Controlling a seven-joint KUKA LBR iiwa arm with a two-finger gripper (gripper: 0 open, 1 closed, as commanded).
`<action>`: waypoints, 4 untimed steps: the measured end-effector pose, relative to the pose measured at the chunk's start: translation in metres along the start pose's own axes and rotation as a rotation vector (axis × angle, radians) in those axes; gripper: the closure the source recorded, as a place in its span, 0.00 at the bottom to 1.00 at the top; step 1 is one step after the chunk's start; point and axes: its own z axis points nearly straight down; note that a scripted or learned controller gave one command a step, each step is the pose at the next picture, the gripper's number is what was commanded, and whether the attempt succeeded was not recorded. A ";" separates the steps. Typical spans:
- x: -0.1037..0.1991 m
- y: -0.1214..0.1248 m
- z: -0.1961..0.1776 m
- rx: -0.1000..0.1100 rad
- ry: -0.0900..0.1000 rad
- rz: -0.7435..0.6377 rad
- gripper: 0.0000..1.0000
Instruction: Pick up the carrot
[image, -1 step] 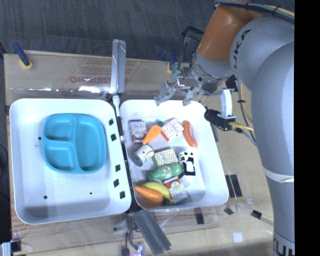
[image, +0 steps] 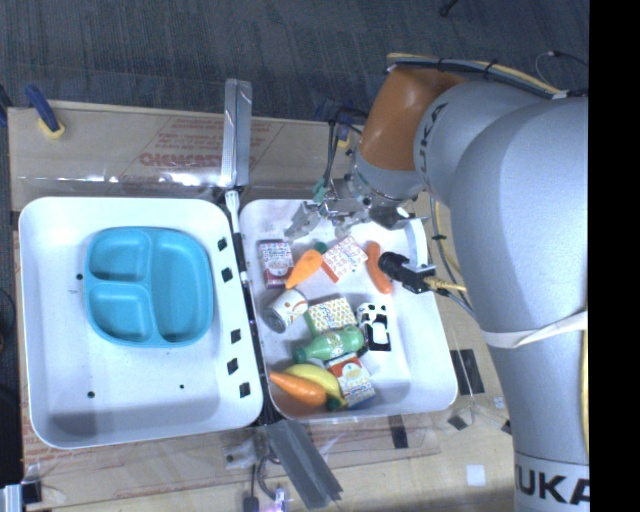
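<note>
The grey arm (image: 500, 200) is reached in from the right and bent over the far end of the right bin (image: 432, 385), so that its wrist is hung above the clutter there. The left bin (image: 50, 400) is given over to a blue divided tray (image: 150, 283), with wide bare floor left round it. The right bin, by contrast, is crowded: small cartons, a green bottle (image: 330, 345), a banana (image: 315, 377) and an orange fruit (image: 297, 388) are packed toward its near corner.

The pincer (image: 322, 212) is held at the bin's far rim, just beyond the carrot (image: 308, 266); whether it is open or closed cannot be told, and nothing is seen gripped in it.

The carrot is laid slantwise near the bin's far end, between a dark red carton (image: 275, 262) and a patterned packet (image: 345, 257), touching or nearly touching both. Little free room is judged to be left beside it, so a descent along its narrow sides is probably called for.
</note>
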 end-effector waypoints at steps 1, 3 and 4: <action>-0.006 -0.044 0.047 -0.017 -0.002 0.033 0.00; 0.008 -0.053 0.037 -0.016 -0.003 -0.205 1.00; 0.066 -0.081 -0.083 -0.003 0.000 -0.186 1.00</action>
